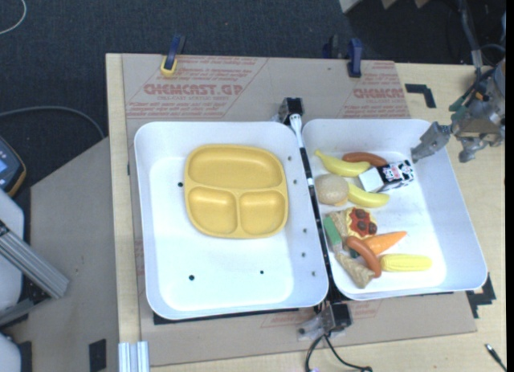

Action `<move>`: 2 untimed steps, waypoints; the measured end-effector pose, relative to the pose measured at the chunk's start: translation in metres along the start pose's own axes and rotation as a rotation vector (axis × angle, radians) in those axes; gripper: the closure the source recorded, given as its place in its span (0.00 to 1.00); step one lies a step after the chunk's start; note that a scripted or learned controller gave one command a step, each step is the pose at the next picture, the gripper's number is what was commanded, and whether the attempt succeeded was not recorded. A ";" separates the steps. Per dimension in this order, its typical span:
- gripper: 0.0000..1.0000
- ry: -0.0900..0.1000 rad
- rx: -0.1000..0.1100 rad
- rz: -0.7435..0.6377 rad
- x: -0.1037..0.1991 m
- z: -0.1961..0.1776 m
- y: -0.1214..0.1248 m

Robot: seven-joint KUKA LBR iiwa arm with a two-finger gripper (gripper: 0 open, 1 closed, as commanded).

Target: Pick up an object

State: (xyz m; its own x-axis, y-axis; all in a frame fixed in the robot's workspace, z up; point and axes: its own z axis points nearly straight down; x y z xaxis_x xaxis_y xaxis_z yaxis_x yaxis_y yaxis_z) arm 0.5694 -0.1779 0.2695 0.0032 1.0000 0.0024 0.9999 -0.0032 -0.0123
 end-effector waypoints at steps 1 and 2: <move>0.00 -0.003 -0.013 -0.003 0.001 -0.007 0.002; 0.00 -0.001 -0.007 -0.002 -0.007 0.041 0.007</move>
State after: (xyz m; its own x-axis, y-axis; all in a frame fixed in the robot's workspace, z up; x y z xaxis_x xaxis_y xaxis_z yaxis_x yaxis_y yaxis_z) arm 0.5763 -0.1845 0.2288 0.0008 1.0000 0.0013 1.0000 -0.0008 -0.0053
